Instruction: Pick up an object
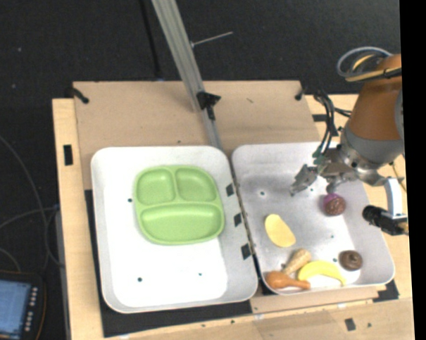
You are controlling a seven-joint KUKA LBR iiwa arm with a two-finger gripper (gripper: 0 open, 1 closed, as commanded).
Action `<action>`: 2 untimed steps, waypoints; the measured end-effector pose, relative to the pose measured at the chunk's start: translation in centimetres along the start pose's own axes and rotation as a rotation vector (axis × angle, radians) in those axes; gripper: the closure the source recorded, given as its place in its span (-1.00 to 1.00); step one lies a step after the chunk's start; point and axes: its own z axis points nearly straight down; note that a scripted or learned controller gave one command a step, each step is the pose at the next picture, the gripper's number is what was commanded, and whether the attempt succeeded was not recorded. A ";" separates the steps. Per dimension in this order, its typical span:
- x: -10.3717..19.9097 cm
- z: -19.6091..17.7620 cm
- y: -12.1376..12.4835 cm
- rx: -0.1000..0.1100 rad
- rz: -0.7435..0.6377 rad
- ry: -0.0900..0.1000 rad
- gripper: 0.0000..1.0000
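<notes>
Bench: tan board [147, 116] on dark floor, slanted metal pole [183, 54] behind.
Bins: two; left bin [119, 275], right bin [269, 163].
Left: one green divided plate [178, 204].
Right: five items, perhaps toy food; purple one [333, 205] just below the gripper.
Gripper [313, 174]: spread, empty.

We've got two white bins side by side on the worktop [74, 207]. The left bin [119, 275] holds a green divided plate [178, 204]. In the right bin [269, 170] there's a yellow slice [279, 230], a purple onion-looking thing [334, 205], a brown donut [350, 260], plus a banana [322, 272], a carrot [287, 281] and a tan piece [297, 261] bunched at the near edge. The gripper [313, 175] hangs over the right bin's far side, just left of the onion.
</notes>
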 end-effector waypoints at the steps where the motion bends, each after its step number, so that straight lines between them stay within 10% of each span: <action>1: 0.0 0.0 0.0 0.000 0.001 0.000 -1.00; 2: -0.2 4.4 0.5 0.004 0.003 -0.001 -1.00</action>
